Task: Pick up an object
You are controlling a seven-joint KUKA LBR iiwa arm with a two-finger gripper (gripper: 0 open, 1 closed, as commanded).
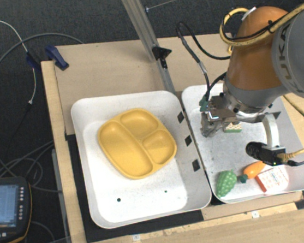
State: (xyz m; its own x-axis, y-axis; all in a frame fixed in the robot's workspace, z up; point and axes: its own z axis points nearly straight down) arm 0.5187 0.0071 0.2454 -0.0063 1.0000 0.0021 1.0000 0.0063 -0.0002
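Small pale object (232,128) in right bin (223,161), upper part, just beside gripper (212,125). Gripper low over bin floor; finger state unclear, possibly touching object. Green toy (225,183), orange carrot (251,170), small carton (273,178) at near edge. Yellow divided plate (137,142) in left bin (92,169).

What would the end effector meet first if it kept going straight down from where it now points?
Probably the bare speckled floor of the right bin: the end effector points down near its upper left corner. Depth is unclear, so a small item beneath can't be excluded.

Your arm (275,48) enters from the frame's right, its orange band at upper right, bending down toward center right. The hand (211,123) points downward at center right, wrist directly above it.
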